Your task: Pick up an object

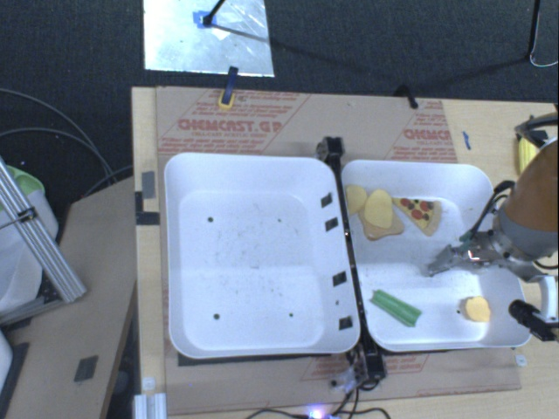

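Note:
My gripper [438, 264] hangs over the middle of the right bin [472, 180], pointing left, with bare white floor under its tip. Nothing is seen held in it. Behind it, at the bin's back, lie a pizza slice [421, 213], a slice of toast [385, 225] and two pale yellow pieces [377, 206] [355, 199]. A green stick [396, 307] lies at the front of the bin, left of the gripper. A small yellow round piece [476, 308] sits at the front right, just below the wrist.
The left bin [253, 260] adjoins the right one along a black divider with clips [336, 225]. Both stand on a cardboard sheet [262, 120]. The arm's orange band [537, 199] enters at the right edge. A black part [530, 319] juts out by the bin's front right corner.

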Robot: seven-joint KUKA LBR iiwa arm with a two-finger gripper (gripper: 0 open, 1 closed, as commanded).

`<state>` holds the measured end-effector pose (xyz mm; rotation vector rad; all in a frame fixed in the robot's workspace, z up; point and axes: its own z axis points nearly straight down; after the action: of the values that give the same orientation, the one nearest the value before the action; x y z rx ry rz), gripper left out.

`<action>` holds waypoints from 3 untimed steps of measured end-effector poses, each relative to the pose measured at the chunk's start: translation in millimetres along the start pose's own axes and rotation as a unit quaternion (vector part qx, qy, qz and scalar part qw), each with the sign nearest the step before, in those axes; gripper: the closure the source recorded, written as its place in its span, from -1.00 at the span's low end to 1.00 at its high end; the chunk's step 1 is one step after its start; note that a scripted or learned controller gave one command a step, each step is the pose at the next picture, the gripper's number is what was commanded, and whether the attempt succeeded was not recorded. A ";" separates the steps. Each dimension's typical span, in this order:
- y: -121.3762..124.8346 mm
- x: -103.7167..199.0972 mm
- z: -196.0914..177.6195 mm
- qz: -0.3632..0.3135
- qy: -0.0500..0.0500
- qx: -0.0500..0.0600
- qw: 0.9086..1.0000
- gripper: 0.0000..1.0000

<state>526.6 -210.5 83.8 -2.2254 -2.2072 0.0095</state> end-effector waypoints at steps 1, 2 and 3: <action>8.1 3.7 -11.8 -0.005 -0.001 -0.007 1.000 1.00; 78.2 45.7 -26.0 -0.009 -0.001 -0.009 1.000 1.00; 39.4 104.1 1.0 -0.008 0.002 -0.003 1.000 1.00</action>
<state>566.9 -106.7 82.6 -2.2089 -2.2261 -0.0004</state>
